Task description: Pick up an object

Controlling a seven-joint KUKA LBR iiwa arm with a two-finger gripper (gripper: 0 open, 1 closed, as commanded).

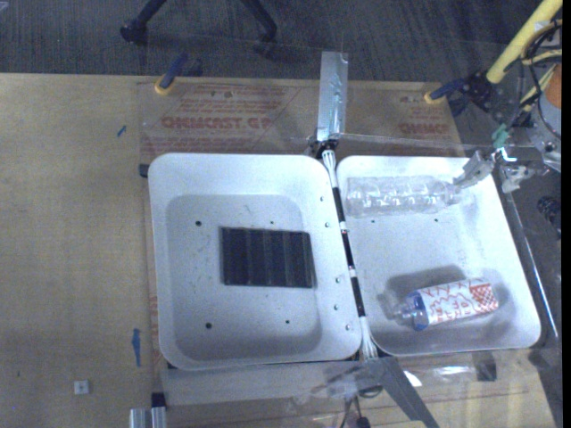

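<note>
While well apart, bottle (446, 302) below end effector (486, 160).

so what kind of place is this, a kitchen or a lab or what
Most likely a robotics lab or test bench, not a kitchen. Two shallow white bins sit on a plywood bench with clamps at its edge, a gripper reaches in, and a wheeled stand's legs show behind.
</note>
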